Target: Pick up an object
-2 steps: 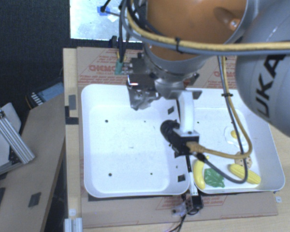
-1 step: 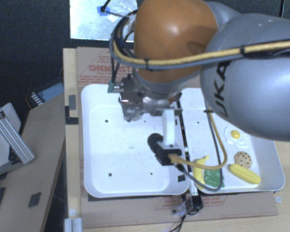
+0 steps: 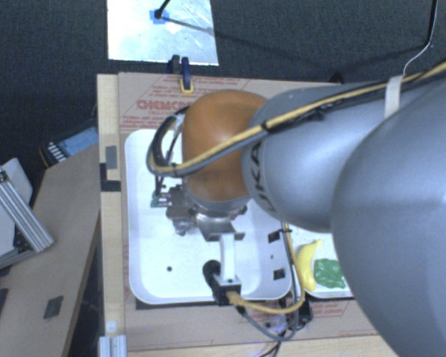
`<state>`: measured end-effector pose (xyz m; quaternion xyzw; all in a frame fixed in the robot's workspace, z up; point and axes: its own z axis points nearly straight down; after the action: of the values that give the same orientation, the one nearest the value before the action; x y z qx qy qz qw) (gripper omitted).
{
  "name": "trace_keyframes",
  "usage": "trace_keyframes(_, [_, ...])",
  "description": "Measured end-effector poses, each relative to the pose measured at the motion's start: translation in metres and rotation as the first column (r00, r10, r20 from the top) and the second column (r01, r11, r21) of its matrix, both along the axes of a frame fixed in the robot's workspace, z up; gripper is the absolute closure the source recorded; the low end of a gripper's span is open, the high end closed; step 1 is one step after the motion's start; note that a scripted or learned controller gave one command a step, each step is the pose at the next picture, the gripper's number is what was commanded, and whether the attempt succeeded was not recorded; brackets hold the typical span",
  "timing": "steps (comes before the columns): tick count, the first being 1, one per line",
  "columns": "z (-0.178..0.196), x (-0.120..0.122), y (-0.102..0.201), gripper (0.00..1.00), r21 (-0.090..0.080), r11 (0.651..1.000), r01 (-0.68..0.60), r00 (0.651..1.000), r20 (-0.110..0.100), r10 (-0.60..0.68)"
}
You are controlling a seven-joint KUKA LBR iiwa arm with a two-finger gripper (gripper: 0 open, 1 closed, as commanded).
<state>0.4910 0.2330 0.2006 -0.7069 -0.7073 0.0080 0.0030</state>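
Arm (image 3: 342,169) reaches in from the right, its orange band (image 3: 215,147) pointing down over the left bin (image 3: 145,274). Gripper (image 3: 182,214) hangs under the wrist; whether it is open or closed cannot be told. Yellow object (image 3: 308,262) and green object (image 3: 329,272) lie side by side in the right bin (image 3: 306,236).

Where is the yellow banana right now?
The banana lies low in the camera view, right of the middle, in the view's right bin, beside a green thing on its right, just below the grey arm.
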Motion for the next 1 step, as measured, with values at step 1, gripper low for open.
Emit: trace_keyframes(1, [-0.1159,-0.0077,0.0001,1.0,0.003,1.0,0.0,1.0,0.005,0.0])
